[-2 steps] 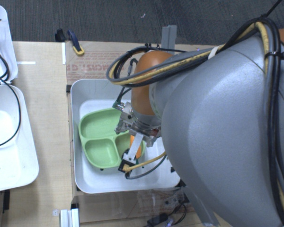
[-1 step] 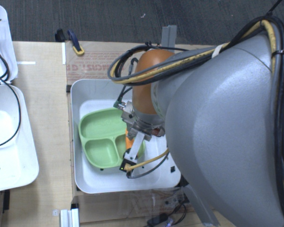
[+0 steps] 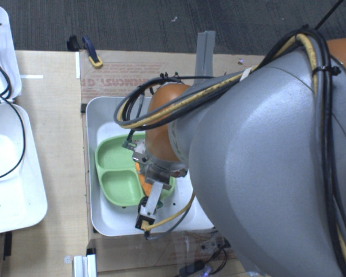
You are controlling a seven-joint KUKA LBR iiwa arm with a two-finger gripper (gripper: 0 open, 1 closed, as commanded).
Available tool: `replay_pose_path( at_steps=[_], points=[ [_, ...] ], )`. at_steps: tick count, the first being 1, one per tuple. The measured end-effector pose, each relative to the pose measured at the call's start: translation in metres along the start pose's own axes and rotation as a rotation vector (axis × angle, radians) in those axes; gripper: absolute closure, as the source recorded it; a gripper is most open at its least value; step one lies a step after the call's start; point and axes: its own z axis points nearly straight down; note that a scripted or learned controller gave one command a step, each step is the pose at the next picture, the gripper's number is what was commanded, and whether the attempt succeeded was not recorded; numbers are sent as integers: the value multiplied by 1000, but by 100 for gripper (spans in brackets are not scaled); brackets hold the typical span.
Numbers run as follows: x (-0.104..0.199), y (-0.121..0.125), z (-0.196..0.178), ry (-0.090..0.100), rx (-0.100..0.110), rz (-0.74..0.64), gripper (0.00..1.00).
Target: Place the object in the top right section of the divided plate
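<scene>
Desk [image 3: 52, 91] of pale wood carries two shallow white bins side by side. One bin [image 3: 93, 154] holds a green divided plate [image 3: 116, 154], which lies flat against the bin's floor. The second bin [image 3: 23, 203] stands well apart from the plate, on the side away from the arm, with a loop of black cable [image 3: 24, 134] lying across it. The grey arm [image 3: 265, 154] reaches in over the plate's near side and covers that half of it. Its orange band [image 3: 164, 111] sits above the plate's far rim. The hand [image 3: 157, 175] hangs low over the covered part of the plate, beside the two open green hollows. Whether the hand is open or closed cannot be told, since its own body hides the tip. A small orange thing [image 3: 143, 183] shows as a sliver on the plate, just beside the rim of the nearer hollow and right under the hand. Which section of the plate it lies in cannot be told, nor whether the hand touches it. Beyond the plate, at the desk's far edge, lies a blue and yellow clamp [image 3: 91, 52].
</scene>
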Motion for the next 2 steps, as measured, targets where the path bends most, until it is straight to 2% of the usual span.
replay_pose_path(
  at_steps=[1, 2],
  points=[
    [-20, -16, -69, -42, 46, 420, 100],
    [-14, 23, -12, -43, 47, 427, 100]
  ],
)
